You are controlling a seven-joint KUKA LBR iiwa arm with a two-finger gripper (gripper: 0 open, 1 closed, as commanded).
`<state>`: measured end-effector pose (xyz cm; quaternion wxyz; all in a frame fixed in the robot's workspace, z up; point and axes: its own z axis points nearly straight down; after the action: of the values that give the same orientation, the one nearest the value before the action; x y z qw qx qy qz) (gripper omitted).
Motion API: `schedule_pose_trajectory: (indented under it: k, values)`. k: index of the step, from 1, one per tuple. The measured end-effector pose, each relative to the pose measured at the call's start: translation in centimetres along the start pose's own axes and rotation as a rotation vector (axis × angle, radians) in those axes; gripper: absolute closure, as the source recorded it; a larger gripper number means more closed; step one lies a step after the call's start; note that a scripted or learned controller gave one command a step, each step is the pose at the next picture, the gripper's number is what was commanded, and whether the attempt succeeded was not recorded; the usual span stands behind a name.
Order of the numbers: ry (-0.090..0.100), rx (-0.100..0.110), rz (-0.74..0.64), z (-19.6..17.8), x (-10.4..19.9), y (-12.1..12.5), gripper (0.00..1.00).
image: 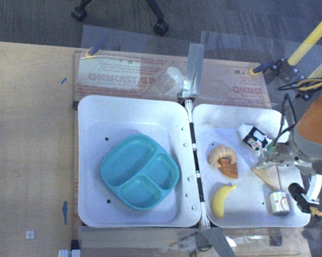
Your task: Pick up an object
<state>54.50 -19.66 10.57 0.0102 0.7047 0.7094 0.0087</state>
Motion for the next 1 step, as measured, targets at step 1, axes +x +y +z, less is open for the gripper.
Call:
schedule_pose_trajectory:
  k: [1]
  values:
    - [0.002, 0.026, 0.003, -6.9, 5.65, -1.3, 1.0]
